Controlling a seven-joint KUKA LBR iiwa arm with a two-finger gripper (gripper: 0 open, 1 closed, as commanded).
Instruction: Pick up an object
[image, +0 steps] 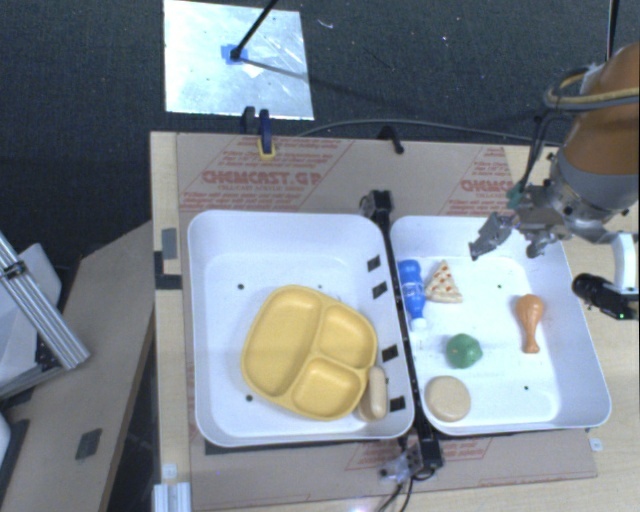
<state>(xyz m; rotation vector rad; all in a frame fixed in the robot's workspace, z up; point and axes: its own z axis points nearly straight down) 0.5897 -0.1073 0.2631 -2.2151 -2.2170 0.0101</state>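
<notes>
We saw the pincer (512, 238) spread, empty, above the pizza slice (443, 283) — better to centre it, then descend straight.

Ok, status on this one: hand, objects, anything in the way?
Hand open, above right bin's far edge, holding nothing. Pizza slice nearest, drumstick beyond it. Nothing blocking.

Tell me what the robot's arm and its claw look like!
The arm is chunky and rounded, with a wide orange band and grey metal beneath it. A dark cable loops over the top of it. At its end sits the gripper, a small piece of grey and dark metal with two thin fingers.
</notes>
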